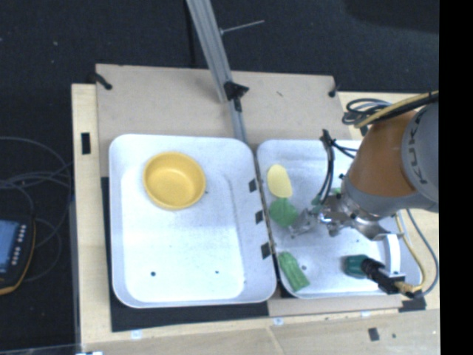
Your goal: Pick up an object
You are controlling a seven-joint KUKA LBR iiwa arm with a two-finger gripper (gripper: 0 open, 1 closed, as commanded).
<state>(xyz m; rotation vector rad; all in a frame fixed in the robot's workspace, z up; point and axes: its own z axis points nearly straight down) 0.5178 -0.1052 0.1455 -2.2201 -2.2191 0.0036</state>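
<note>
From the camera view, the grey arm with its orange band (380, 161) reaches in over the shallow white right bin (325, 261) on the table (170, 98), and the gripper (301, 226) sits low over that bin's middle. Blur hides whether the gripper is open or closed, and nothing can be seen held in it.

The likeliest target is the small crumpled green lump (283, 213), which lies just beside the gripper on its far-from-arm side, toward the wall between the bins. I cannot tell whether the two touch. The lump is roughly as wide as it is long, so no axis dictates the approach.

A pale yellow oval piece (278, 181) lies beyond the lump, up the view from the gripper. A flat green oblong block (293, 271) lies below the gripper, its long axis slanting down toward the arm's side. Well apart, across the wall, a round yellow plastic bowl (174, 180) sits in the left white bin (185, 254).
</note>
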